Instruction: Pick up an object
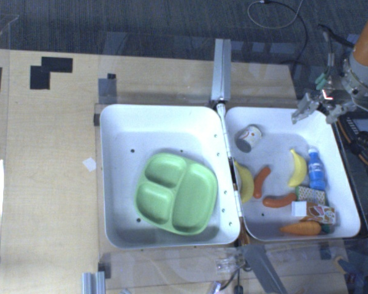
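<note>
Hovering over the right bin's (351, 222) far corner, the claw (316, 106) looks open and empty; it should center above the banana (298, 167) before descending.

Matt green plastic tray (176, 193), smooth white plastic bins (119, 164), pale wood bench (43, 164), dull metal can (248, 138).
</note>
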Tool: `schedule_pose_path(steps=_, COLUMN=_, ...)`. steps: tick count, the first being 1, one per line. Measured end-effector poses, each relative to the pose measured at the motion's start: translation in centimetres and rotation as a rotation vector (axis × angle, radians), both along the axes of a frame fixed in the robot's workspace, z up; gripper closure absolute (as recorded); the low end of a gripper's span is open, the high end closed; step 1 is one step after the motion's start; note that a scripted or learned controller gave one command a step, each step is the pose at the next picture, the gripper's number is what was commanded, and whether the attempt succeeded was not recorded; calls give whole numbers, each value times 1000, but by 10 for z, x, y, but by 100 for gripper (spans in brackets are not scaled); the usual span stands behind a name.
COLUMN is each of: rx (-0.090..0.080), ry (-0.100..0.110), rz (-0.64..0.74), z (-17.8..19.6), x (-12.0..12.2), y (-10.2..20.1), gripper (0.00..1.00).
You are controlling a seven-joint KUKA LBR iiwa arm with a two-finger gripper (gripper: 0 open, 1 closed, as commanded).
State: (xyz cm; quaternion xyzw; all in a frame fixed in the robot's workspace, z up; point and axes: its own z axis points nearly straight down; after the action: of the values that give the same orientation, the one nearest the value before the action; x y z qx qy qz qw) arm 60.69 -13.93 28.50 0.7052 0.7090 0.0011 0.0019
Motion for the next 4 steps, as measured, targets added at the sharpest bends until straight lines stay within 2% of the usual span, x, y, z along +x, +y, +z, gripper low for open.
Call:
schedule_pose_path(steps=1, rx=1, ry=2, rz=-136, z=-171, x=6, y=8, gripper=0)
schedule_pose_path(steps=2, rx=8, ry=-14, rz=-144, z=-192, x=-31, y=-48, gripper=0)
schedule_pose_path(steps=3, rx=2, ry=-10, rz=-50, z=-195, x=-101, y=18, gripper=0)
schedule_pose_path(steps=4, rx=1, ry=-19, rz=-47, z=-183, x=-98, y=18, gripper=100)
